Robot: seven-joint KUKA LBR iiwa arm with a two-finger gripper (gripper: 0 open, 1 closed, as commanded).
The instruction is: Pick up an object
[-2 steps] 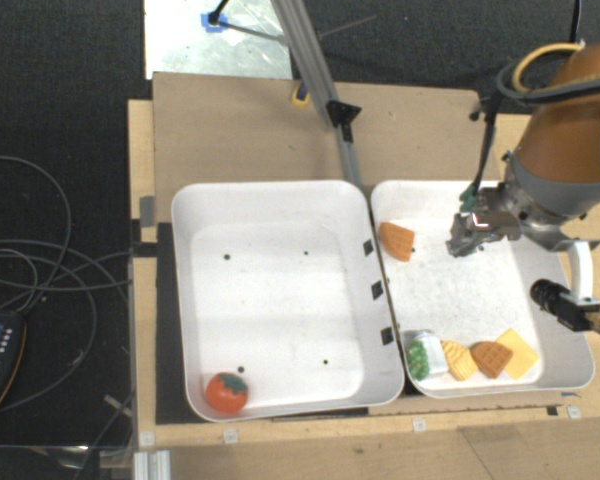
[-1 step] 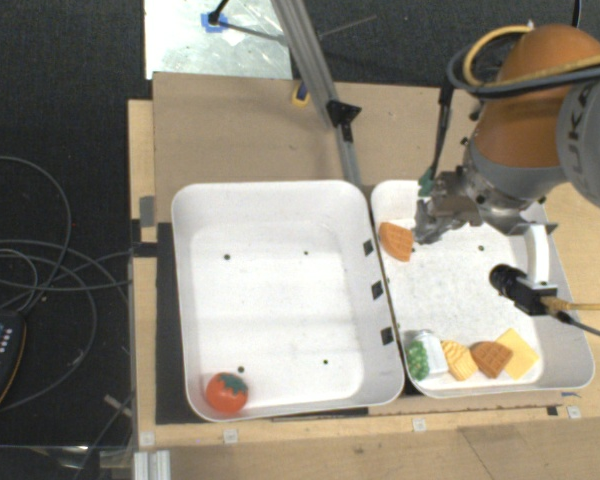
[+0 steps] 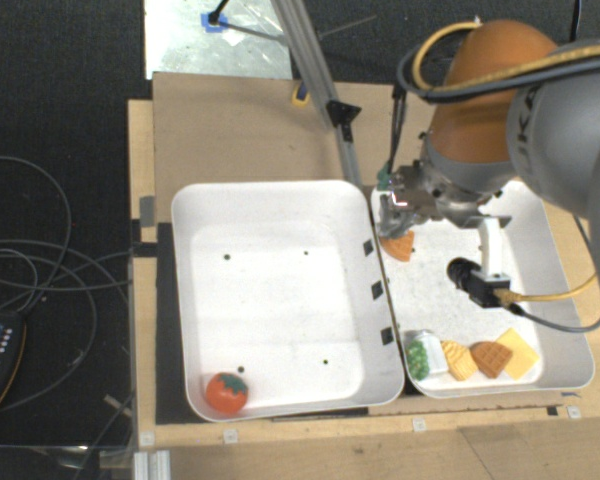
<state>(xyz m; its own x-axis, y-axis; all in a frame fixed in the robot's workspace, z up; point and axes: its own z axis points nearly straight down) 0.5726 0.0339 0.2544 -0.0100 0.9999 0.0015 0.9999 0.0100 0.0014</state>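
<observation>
My gripper (image 3: 394, 222) hangs over the left edge of the right bin (image 3: 565, 368), under the grey arm with its orange band. A small orange wedge-shaped piece (image 3: 399, 246) sits directly below the gripper's tip, touching or nearly touching it; I cannot tell which. Along the front wall of the right bin lie a green-and-white item (image 3: 421, 354), a yellow-orange piece (image 3: 461, 361), a brown waffle-like piece (image 3: 491, 358) and a yellow block (image 3: 519, 353). A red tomato (image 3: 226, 392) rests in the front left corner of the left bin (image 3: 195, 268).
The divider between the two bins (image 3: 383, 298) runs just left of the gripper. A black fitting with a yellow cable (image 3: 477, 280) hangs from the arm over the right bin. A grey pole (image 3: 315, 58) slants over the bench's back. Cables lie on the floor at left.
</observation>
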